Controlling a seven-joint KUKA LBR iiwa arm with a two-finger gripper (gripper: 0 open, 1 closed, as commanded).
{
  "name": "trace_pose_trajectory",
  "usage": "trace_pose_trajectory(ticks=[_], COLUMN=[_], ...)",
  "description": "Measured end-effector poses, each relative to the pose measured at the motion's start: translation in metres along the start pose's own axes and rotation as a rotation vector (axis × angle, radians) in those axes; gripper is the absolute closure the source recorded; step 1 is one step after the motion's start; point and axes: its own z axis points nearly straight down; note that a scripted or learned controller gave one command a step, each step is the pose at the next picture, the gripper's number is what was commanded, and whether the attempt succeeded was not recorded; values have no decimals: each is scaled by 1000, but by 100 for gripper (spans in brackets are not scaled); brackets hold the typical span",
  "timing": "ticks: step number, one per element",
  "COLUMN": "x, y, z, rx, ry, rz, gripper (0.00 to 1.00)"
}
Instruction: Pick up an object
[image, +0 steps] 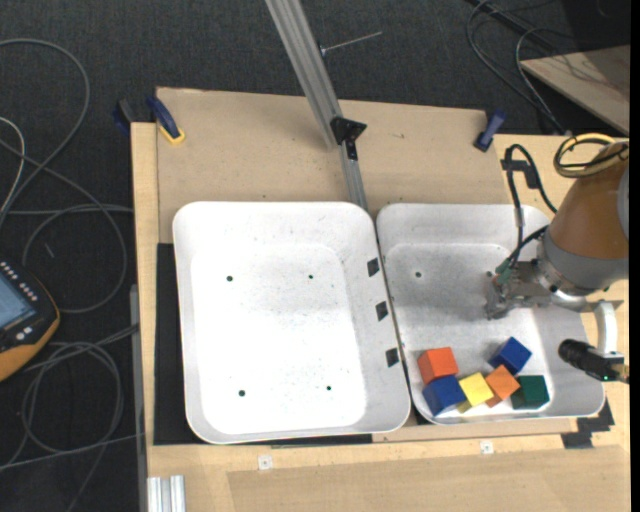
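Two shallow white bins sit side by side on the tan wooden bench (260, 130) — the left bin (200, 230), smooth plastic with rounded corners, offers broad open floor, and the right bin (440, 225) is bare across its far half. Grey and orange-banded, the arm (590, 230) reaches over the right bin's right edge, its gripper (503, 298) low near mid-floor; whether it is spread or pressed together I cannot tell. Small hard-edged cubes crowd the near right corner — orange block (436, 362), blue block (513, 353), blue cube (443, 393), yellow block (475, 388), green block (533, 391).

arm (590, 235): reaching from right | hand (500, 298): lowered, pointing down
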Motion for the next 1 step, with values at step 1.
trace_pose_trajectory(ticks=[1], x=[8], y=[-2], z=[-60], rx=[-6], ry=[-3], rz=[-2], gripper=[100])
